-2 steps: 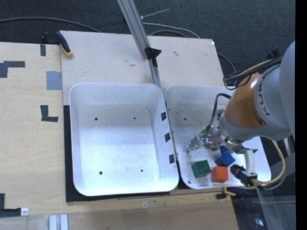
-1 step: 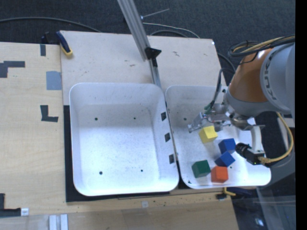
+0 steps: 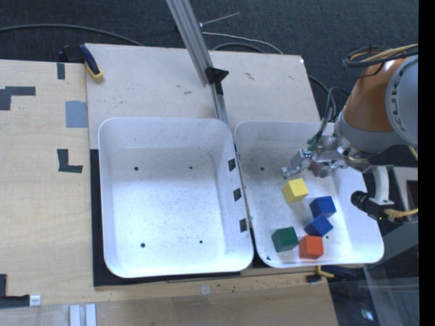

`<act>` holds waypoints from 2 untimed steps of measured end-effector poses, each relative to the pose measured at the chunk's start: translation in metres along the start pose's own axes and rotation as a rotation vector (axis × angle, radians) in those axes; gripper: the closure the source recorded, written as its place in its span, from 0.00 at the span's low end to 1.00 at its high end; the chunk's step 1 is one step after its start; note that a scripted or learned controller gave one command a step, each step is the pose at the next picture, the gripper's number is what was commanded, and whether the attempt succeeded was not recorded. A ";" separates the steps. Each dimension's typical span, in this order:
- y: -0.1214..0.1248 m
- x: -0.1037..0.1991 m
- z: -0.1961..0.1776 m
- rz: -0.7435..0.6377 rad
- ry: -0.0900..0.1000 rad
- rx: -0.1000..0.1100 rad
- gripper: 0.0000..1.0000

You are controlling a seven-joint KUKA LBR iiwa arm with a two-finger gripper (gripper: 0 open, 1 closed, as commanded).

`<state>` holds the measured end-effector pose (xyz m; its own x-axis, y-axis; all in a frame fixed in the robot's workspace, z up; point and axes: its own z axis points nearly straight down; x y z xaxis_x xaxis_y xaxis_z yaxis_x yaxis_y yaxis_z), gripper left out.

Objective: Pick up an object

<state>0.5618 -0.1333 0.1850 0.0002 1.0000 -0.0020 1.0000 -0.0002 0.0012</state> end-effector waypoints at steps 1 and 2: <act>-0.011 0.027 0.069 0.000 -0.004 -0.015 0.00; 0.033 -0.014 0.076 -0.004 -0.014 -0.038 0.00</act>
<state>0.5953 -0.1480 0.1088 -0.0032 0.9999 -0.0156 0.9992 0.0038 0.0387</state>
